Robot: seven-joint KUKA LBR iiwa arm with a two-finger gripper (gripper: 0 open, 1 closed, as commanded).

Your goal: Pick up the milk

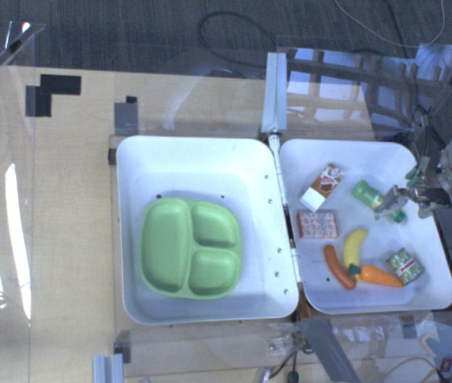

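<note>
the milk (324,185), a small carton with a white end and reddish printed side, lies on its side in the upper left part of the right bin (369,150), its long axis slanting from lower left to upper right. the gripper (397,202) hovers by the bin's right side, so the carton lies to its left and slightly farther back, with a green bottle (366,193) between them. whether the gripper is open or closed i cannot tell; clutter blurs it, and the arm is cut off at the edge.
</note>
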